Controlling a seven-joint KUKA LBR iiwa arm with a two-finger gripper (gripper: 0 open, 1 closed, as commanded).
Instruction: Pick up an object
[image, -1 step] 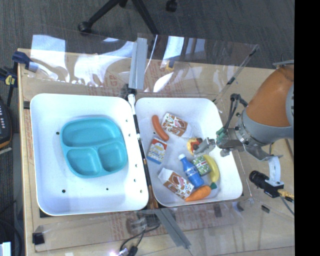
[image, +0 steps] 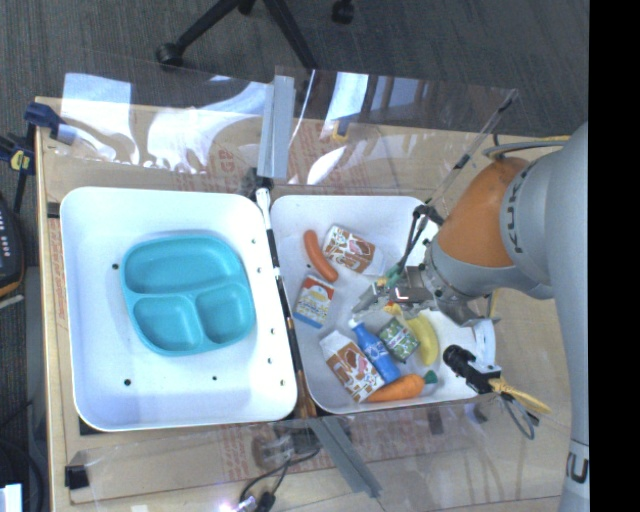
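while the jaws hang low in the right bin, i judge this the approach step; whether they're apart or together, cannot tell. likeliest pick, a green packet, sits just below them, touching a banana and blue bottle. next move calls for a straight drop and a clean close. crowding neighbours are the problem: carrot further below, sausage and cartons up-left. teal tray sits well apart in the left bin.
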